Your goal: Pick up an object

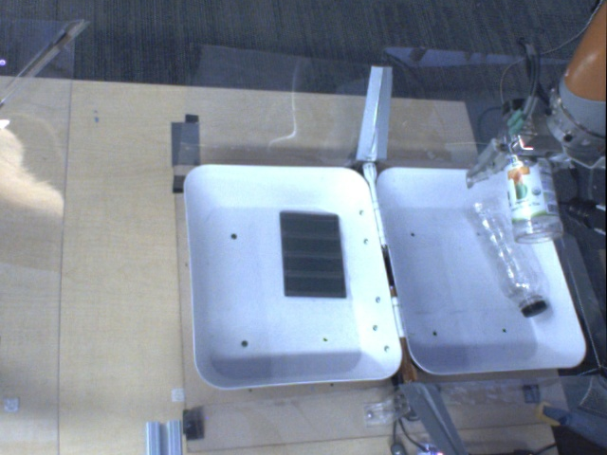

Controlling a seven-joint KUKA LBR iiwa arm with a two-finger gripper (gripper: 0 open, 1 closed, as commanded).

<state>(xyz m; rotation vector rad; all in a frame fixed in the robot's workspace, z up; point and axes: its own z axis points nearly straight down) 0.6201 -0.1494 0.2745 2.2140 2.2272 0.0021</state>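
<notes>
My gripper (512,159) hangs over the far right corner of the right bin (446,349), below the orange band of the arm. Directly under it a small clear bottle with a green and white label (531,202) stands nearly upright, its top against the gripper; whether it is gripped is unclear. A second clear plastic bottle with a dark cap (507,259) lies slantwise on the floor of the right bin, cap toward the near right. A flat black ridged block (313,254) lies in the middle of the left bin (218,349).
A metal divider post (375,112) rises behind the gap between the bins. Cables and brackets crowd the bench's right side near the arm. A clear shield pane covers the wooden bench (95,254) to the left.
</notes>
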